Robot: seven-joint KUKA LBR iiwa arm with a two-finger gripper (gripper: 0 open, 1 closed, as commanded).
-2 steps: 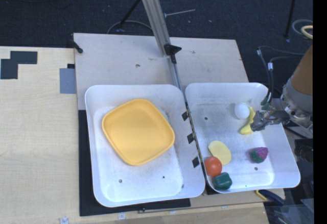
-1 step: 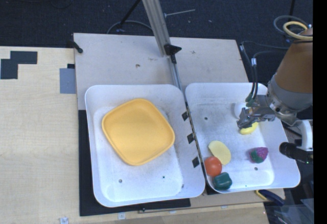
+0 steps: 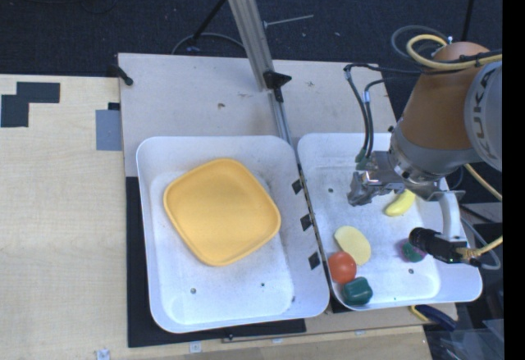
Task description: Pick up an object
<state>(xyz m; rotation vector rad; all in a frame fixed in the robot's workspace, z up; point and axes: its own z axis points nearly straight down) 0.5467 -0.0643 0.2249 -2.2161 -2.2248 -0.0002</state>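
as no thing is seen between the fingers, the pick looks not yet done.

objects: the right bin [image 3: 394, 294] has several small things to choose from. a pale yellow oval [image 3: 353, 243] lies near the bin's middle, a red ball [image 3: 342, 267] is just below it, and a dark green block [image 3: 357, 292] is touching or almost touching the ball, by the front rim.

more objects: a yellow piece [image 3: 400, 202] lies just beside the gripper, on its right in the view. a green and purple piece [image 3: 410, 250] sits further right, partly hidden by a black part.

gripper: the gripper [image 3: 359, 191] is low over the right bin, in its upper half, near the yellow piece and apart from the oval. it is small and dark in the view, so i cannot tell its opening.

arm: the grey and orange arm [image 3: 447, 116] comes in from the right, above the bin.

left bin: the left bin [image 3: 164, 293] holds a yellow plate [image 3: 221, 211], well apart from the gripper.

done: in my judgement only the reach into the bin is made.

left: to close on one thing and lift it free. the yellow piece is the nearest one, but i cannot say which thing is aimed at.

risk: the things at the front lie close together, so a grasp there may push a neighbour.
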